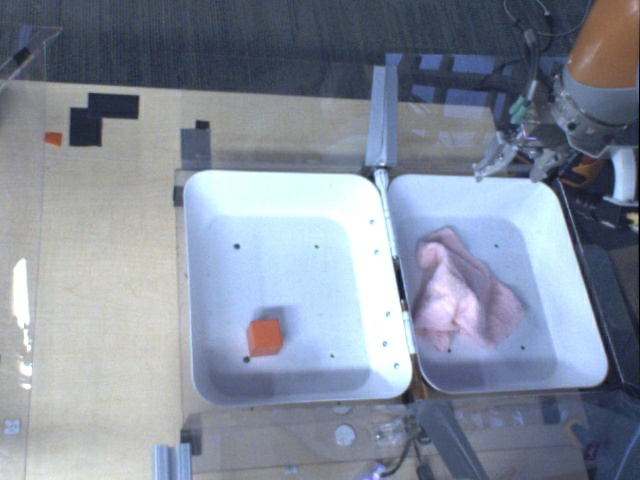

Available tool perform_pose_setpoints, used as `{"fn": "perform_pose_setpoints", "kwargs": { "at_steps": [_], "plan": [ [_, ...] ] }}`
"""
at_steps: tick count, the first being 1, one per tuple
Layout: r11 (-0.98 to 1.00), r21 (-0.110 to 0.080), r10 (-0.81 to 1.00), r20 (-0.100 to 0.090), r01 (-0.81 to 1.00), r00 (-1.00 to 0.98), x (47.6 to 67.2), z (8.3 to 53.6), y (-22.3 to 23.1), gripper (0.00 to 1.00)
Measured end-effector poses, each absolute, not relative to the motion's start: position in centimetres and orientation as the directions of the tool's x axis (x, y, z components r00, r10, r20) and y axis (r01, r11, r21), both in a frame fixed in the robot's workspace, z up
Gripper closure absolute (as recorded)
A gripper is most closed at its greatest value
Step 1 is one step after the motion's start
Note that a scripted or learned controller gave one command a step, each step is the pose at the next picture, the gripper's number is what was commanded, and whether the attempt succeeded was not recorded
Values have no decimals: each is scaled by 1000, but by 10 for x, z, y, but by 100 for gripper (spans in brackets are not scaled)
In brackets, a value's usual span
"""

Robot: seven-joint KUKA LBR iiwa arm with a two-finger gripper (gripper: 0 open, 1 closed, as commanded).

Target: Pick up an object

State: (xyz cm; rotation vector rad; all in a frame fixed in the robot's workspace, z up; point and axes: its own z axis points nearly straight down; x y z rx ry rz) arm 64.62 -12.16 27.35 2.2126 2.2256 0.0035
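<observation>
Hovering above the far rim of the right bin (572, 230), the gripper (515, 161) has its fingers spread and nothing between them. A crumpled pink cloth (462, 294) lies in the middle of that bin, well apart from the gripper. An orange block (265, 337) sits in the left bin (210, 268), toward its near left corner.

I find nothing to read here: no words, numbers, labels or brand marks on anything before me.
</observation>
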Motion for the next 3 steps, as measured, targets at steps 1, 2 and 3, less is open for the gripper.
{"fn": "perform_pose_setpoints", "kwargs": {
  "at_steps": [1, 2, 3],
  "plan": [
    [107, 4, 994, -1, 994, -107, 646, 177, -117, 0],
    [-121, 8, 993, -1, 993, 121, 645, 192, -176, 0],
    [97, 9, 995, -2, 995, -97, 633, 97, -147, 0]
  ]
}}
